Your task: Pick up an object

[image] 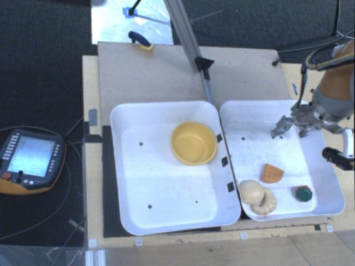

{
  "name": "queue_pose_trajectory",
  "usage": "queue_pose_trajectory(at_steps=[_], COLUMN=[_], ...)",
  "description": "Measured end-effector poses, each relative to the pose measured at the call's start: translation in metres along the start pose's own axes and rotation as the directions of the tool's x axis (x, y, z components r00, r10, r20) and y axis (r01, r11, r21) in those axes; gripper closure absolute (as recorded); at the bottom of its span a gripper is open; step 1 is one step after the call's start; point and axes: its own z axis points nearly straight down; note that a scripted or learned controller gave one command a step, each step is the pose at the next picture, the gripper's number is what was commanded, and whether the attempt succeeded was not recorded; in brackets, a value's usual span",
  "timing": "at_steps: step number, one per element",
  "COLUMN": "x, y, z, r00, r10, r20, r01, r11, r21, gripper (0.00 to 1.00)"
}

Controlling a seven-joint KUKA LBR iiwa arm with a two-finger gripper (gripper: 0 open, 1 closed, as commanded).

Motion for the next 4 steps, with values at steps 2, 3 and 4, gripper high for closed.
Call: queue_pose_trajectory(at_steps=[2,3,4], x=[0.000,0.001,-0.002], y=[0.001,0.002,0.008], z=[0.039,-0.004,-0.066], r00=[1.000,1.000,1.000], r10=[-0.001,0.000,0.000], r20=[0.002,0.002,0.002], r01=[0.001,0.000,0.000], r11=[1.000,1.000,1.000], r21=[-0.005,-0.007,-0.009], gripper=[1.00,1.00,1.00])
